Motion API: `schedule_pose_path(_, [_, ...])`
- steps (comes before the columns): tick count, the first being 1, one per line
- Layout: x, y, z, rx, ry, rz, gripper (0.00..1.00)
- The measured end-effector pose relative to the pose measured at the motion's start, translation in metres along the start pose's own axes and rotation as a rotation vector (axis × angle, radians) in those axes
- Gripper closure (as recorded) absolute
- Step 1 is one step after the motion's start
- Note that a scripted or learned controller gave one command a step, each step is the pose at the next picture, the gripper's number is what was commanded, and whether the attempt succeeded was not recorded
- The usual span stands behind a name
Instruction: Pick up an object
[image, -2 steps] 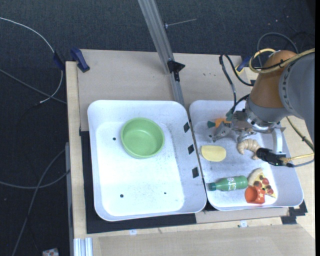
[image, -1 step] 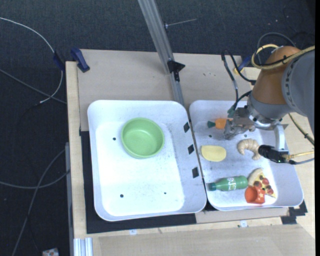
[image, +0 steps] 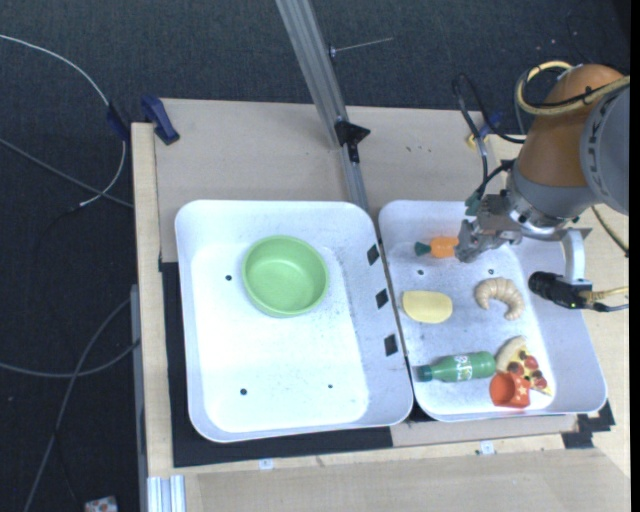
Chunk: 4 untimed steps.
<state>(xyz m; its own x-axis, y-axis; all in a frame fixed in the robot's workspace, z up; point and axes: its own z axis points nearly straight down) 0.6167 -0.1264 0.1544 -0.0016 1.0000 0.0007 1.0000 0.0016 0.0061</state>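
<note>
My gripper (image: 470, 243) hangs low over the far end of the right bin (image: 590, 385), just beside the small toy carrot (image: 437, 246). The carrot lies flat with its long axis running across the bin, green top toward the left bin (image: 200, 330) and orange body toward me. Its orange end sits right at my fingertips, though from this slanted view I cannot tell whether my jaws are spread, pressed together or pinching it.

The carrot rests close to the far rim of the right bin, so there is little room beyond it, and the inner wall shared with the left bin is near on its green side. Toward the near side the floor is open for a stretch before the yellow piece (image: 427, 306), which lies in the middle of the bin. A croissant (image: 499, 294) lies just near of my wrist, close under my arm. Farther down, a green bottle (image: 456, 367) lies on its side, long axis across the bin, cap toward the left bin, and a pizza slice (image: 523, 362) and a red pepper (image: 509, 391) crowd the near right corner.

In the left bin a green bowl (image: 286, 275) stands upright, with bare white floor around it.
</note>
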Motion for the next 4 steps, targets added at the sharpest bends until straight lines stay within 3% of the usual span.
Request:
schedule_pose_path(2, [-0.006,0.005,-0.128,-0.004,-0.001,0.0,1.0])
schedule_pose_path(3, [0.036,-0.003,-0.123,0.014,0.004,-0.003,1.0])
schedule_pose_path(4, [0.093,-0.02,-0.124,0.015,0.005,-0.005,1.0])
